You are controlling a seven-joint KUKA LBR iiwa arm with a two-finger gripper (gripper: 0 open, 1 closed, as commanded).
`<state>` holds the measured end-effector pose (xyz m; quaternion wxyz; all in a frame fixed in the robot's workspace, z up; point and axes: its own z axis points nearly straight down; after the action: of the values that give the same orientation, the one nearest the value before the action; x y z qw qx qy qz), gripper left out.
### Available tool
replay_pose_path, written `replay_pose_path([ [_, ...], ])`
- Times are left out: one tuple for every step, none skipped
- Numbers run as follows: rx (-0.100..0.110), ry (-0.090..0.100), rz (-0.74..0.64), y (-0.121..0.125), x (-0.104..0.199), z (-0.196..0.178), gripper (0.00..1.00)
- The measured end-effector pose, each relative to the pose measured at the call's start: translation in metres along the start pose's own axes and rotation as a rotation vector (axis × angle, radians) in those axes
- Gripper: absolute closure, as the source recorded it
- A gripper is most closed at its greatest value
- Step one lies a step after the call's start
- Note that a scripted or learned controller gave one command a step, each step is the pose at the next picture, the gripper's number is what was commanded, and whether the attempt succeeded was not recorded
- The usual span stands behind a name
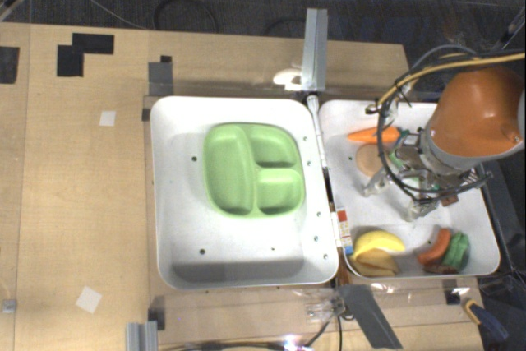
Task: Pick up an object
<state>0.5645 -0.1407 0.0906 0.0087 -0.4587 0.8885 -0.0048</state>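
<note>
The right bin (493, 247) holds several toy foods. An orange carrot (366, 136) lies at its far left, with a tan round piece (369, 161) just in front of it. A yellow lemon-like piece (377, 244) sits in the near left corner. A red sausage-shaped piece (436, 246) and a green piece (457, 252) lie near the front right. My gripper (394, 196) hangs low over the middle of this bin, under the orange band (481, 113). Its fingers (372, 184) stand apart with bare bin floor between them, close to the tan piece.
The left bin (177, 251) holds a green divided plate (251, 168). A metal post (314, 53) stands behind the divider between the bins. Cables loop around the wrist. Wooden bench lies to the left.
</note>
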Motion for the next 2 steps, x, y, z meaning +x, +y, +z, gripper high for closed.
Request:
replay_pose_path([
  [0.002,0.000,0.004,0.058,0.038,-0.002,0.00],
  [0.003,-0.002,-0.239,0.047,0.055,-0.002,0.00],
])
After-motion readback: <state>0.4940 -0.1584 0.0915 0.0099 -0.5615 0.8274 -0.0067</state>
